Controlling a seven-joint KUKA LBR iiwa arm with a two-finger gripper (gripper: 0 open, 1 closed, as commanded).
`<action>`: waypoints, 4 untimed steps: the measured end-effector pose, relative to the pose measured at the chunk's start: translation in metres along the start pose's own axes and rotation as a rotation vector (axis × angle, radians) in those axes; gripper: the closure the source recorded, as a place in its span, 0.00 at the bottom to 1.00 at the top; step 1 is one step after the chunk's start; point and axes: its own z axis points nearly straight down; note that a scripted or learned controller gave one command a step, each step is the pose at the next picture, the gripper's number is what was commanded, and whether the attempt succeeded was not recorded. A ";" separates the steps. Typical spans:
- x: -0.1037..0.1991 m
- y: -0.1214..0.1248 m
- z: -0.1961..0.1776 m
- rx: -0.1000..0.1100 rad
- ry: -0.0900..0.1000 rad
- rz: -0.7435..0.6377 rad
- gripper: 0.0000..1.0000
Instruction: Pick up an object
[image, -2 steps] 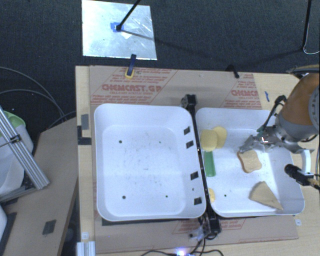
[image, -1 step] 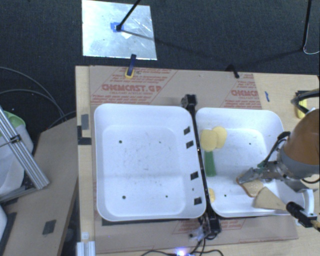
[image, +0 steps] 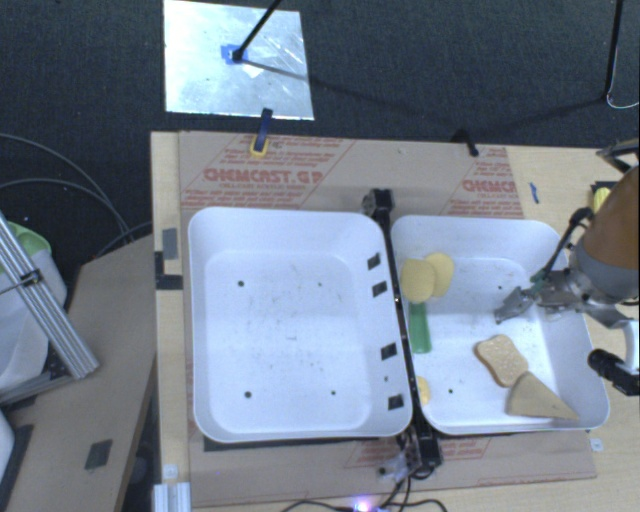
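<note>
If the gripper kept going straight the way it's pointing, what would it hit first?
The gripper points left and slightly down across the right bin. Probably the green piece by the divider comes first, though height above the floor is unclear.

One fixed camera, high above the counter (image: 330, 160), looking down at a slant.
Both bins fit in frame: the left bin (image: 290, 320) near the middle, the right bin (image: 500, 250) beside it toward the right edge, where the arm (image: 610, 250) enters. Dark floor lies beyond the counter's far edge.
</note>
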 end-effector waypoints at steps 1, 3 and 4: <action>0.011 0.073 0.030 0.004 0.003 -0.003 0.00; 0.001 0.119 0.016 0.002 0.001 -0.004 1.00; 0.000 0.120 -0.073 -0.001 0.002 -0.001 1.00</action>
